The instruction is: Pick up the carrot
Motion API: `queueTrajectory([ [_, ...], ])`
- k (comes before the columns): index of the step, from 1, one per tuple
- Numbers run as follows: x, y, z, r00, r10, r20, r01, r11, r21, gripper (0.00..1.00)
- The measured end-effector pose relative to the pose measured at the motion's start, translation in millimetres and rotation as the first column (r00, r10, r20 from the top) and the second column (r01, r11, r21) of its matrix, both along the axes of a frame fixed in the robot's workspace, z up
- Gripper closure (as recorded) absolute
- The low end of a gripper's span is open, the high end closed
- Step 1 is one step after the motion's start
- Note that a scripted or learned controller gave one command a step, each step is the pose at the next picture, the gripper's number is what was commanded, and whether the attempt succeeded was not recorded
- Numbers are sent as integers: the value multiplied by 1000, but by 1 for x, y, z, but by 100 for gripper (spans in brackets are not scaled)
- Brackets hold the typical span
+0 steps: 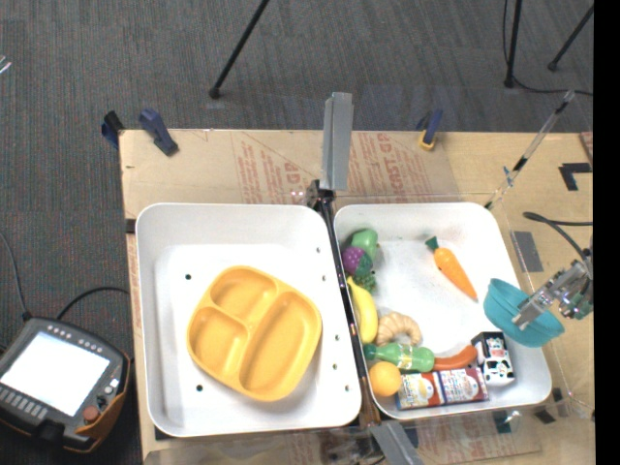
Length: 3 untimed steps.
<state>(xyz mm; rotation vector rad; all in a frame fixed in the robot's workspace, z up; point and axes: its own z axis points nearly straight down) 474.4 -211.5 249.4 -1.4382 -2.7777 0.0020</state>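
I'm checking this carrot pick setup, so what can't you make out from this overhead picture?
- Gripper: at the camera view's right edge, small and blurred; finger state unreadable.
- Red item: partly hidden under the green bottle and milk carton.
- Carrot: too small to judge its texture.

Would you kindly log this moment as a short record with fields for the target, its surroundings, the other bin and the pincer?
target: carrot, lying on bare floor in the right bin, upper right part
nearest neighbour: teal bowl at the bin's right edge, apart from it
other contents: toy food along the left and bottom sides
left bin: holds a yellow divided plate
pincer: outside the right bin's right edge, not at the carrot
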Motion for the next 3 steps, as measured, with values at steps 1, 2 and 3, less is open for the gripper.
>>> queueTrajectory([
  [1, 3, 0, 78, 988, 155, 14, -155, 988, -6, 100],
  [2, 3, 0, 73, 928, 374, 11, -374, 928, -3, 100],
  [3, 3, 0, 120, 761, 648, 14, -648, 762, -6, 100],
])
